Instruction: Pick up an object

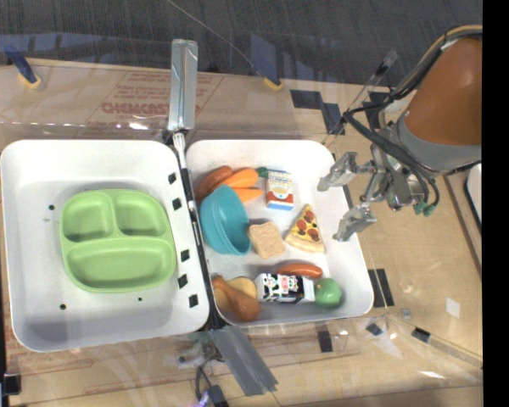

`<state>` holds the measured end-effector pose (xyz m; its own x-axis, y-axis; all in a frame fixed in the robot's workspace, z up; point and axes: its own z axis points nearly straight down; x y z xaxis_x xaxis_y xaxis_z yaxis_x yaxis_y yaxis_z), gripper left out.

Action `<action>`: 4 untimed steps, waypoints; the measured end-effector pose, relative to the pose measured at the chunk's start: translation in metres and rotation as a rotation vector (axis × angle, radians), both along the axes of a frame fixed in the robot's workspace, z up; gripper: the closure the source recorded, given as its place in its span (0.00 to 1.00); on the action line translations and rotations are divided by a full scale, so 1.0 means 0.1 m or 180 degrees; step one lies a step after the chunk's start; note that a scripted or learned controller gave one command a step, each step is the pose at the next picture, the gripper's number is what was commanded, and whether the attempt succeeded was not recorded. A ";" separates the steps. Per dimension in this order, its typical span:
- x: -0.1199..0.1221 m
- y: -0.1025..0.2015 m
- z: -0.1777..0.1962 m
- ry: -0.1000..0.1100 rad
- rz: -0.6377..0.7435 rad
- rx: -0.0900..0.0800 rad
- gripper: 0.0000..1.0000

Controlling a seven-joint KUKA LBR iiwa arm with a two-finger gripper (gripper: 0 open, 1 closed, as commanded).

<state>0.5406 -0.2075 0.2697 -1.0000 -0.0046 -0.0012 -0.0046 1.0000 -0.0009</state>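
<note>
The gripper (346,200) is seen at the right rim of the right bin (356,265), hanging just over that edge, with its jaws spread wide and nothing between them. The two fingers are set one above the other in the camera view, so the gap between them opens toward the left, into the bin.

No single object is named by the task, so the nearest one is judged the likely target: a pizza slice (306,230), lying just to the left of the jaws and a little lower in the view. Its long axis is tilted, with the point toward the upper right and the crust toward the lower left. A small carton (279,188) is placed further left and higher, and a cracker (266,240) touches a blue bowl (224,220) beyond it. A hot dog (299,270), a cow-patterned carton (281,287) and a green pepper (328,292) are crowded along the near wall.

In the left bin (17,227) a green divided plate (116,240) is held, well apart from the jaws.

A short move leftward and down would be called for, it is judged.
</note>
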 end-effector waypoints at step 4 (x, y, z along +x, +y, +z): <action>0.66 0.83 -1.62 -0.0025 -0.3013 0.0010 1.00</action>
